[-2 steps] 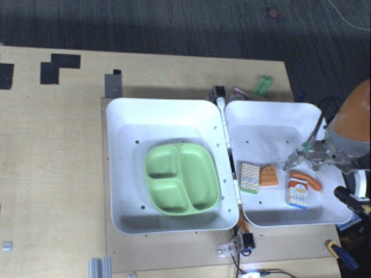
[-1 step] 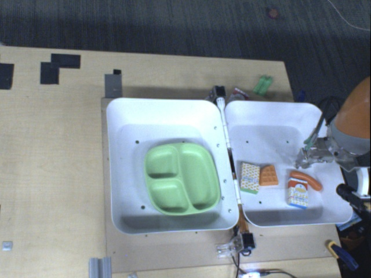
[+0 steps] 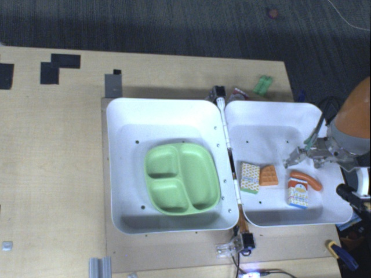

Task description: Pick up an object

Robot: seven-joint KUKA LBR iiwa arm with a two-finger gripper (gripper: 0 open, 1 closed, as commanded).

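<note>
In the right bin (image 3: 272,120) lie a checkered green and white packet (image 3: 250,177), an orange cracker-like piece (image 3: 268,175), an orange sausage (image 3: 305,180) and a small red and white carton (image 3: 298,196). My gripper (image 3: 297,155) reaches in from the right edge and hangs low over the bin, just above and to the left of the sausage. It sits to the upper right of the orange piece. Nothing is visibly held in it.
The left bin (image 3: 124,126) holds a light green divided plate (image 3: 182,177). A green object (image 3: 264,85) and cable clutter lie on the bench behind the bins. The bins' shared rim (image 3: 227,149) runs between the plate and the small objects.
</note>
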